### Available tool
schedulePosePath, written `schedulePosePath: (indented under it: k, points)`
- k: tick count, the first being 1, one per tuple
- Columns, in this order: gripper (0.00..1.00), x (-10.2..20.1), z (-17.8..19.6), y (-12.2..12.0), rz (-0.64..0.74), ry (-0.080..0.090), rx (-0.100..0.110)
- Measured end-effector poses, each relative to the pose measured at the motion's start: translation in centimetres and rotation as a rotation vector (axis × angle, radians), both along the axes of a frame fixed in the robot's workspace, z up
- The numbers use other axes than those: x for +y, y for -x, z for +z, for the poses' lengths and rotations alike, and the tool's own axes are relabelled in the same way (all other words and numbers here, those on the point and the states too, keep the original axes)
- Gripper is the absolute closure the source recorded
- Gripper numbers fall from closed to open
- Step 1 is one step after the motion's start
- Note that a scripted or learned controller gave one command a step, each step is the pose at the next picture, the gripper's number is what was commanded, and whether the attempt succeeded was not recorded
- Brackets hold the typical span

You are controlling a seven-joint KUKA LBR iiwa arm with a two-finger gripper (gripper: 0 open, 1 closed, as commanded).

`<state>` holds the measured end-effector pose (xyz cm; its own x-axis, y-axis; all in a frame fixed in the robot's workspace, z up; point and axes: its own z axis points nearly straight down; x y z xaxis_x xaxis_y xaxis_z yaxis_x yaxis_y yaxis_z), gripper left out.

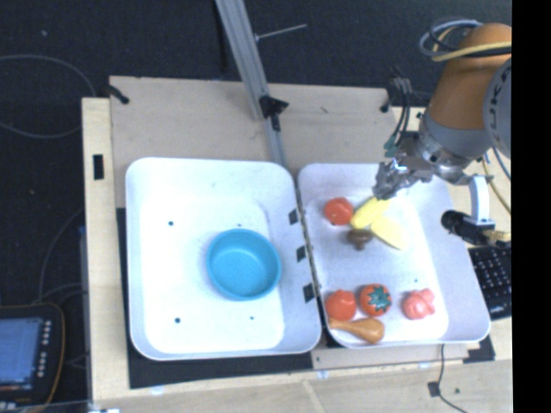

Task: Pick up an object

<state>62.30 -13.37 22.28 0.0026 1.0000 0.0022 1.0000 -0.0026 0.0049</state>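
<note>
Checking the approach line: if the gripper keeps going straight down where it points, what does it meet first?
Probably the yellow banana, lying right under the gripper in the right bin. Depth is unclear from this slanted view.

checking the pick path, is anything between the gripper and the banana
Nothing visible does. The gripper sits right at the upper end of the banana in the right bin; the red tomato lies just beside it, to the left.

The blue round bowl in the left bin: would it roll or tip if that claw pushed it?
The blue round bowl sits upright, mouth up, so it would probably slide rather than roll. It looks like light plastic, likely easy to shove. Its smooth, curved wall might slip from two fingers.
</note>
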Motion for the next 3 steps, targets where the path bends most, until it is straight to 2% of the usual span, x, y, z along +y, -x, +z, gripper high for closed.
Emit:
schedulePosePath:
  k: [1, 3]
  points:
    - [1.0, 4.9, 1.4, 1.4, 0.012, -0.003, 0.006]
    - [1.0, 13.7, 0.6, 5.4, 0.011, -0.001, 0.009]
